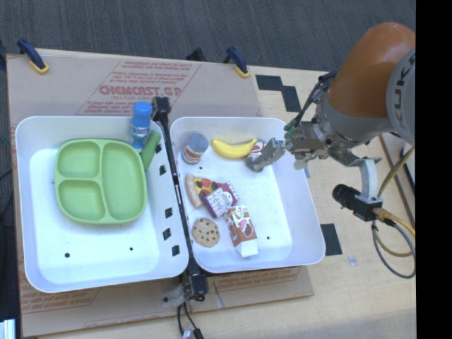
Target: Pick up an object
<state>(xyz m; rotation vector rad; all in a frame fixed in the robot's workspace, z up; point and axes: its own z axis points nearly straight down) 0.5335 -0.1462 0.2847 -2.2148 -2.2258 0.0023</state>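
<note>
The right bin [300,210] holds a yellow banana [233,147], a small can [194,147], a pizza slice toy [198,187], a maroon packet [219,200], a cookie [205,232] and a red-and-white carton [242,234]. My gripper [260,158] hangs low over the bin's upper right part, just right of the banana's tip. A small red-and-white bit [258,147] shows beside the gripper, and whether it is gripped is unclear. The arm's orange band [371,66] is above the bin's right rim.
The left bin [42,253] holds a green divided plate [101,181], a blue bottle [141,123] and a green object [150,151] by the divider. Cardboard [141,83] lies behind the bins. Cables [392,232] run along the bench at the right.
</note>
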